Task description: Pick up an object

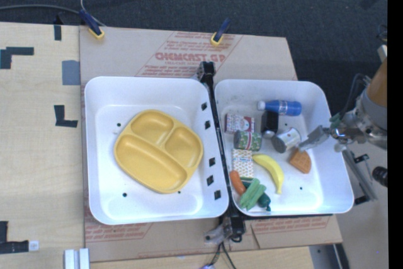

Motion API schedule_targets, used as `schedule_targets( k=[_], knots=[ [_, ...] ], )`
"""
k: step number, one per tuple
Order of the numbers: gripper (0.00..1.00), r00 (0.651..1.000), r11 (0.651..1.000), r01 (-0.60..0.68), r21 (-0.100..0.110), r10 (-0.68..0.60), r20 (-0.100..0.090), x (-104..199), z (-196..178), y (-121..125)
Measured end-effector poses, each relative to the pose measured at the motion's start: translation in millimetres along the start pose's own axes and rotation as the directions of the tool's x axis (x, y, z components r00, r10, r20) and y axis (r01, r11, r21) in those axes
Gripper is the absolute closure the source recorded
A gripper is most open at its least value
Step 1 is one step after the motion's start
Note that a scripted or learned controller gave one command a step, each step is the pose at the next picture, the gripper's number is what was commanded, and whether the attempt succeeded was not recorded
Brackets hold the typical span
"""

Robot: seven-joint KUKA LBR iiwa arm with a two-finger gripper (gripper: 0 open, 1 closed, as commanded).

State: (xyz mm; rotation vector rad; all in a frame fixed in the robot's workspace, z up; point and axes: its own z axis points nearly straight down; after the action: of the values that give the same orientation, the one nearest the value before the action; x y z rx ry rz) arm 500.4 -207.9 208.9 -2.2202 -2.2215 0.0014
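My tool [318, 133] sits over right bin [315, 201] edge, grip state unclear. Crowded orange piece [301, 162] and grey can [286, 138]: could nudge both, grab nothing.

Two bins sit side by side on the counter. The left bin [101, 135] holds a divided tray [158, 150] near its middle. In the right bin [327, 192], a bottle [281, 108] lies toward the far edge, a can [247, 140] near the left wall, a banana [271, 171] in the middle, and a carrot [237, 182] by the near left corner. The gripper [318, 134] reaches in over the right wall.
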Motion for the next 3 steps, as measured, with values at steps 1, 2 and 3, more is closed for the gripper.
schedule_targets(
  k=[1, 2, 3],
  knots=[
    [0.00, 1.000, 1.000, 0.003, -0.002, -0.003, -0.004, -11.6, 114.3, 10.9],
    [1.00, 1.000, 1.000, 0.002, 0.000, -0.002, -0.003, -12.2, 105.6, 10.0],
    [1.00, 1.000, 1.000, 0.001, -0.002, -0.001, 0.001, 30.5, -6.4, 10.5]
  ],
)
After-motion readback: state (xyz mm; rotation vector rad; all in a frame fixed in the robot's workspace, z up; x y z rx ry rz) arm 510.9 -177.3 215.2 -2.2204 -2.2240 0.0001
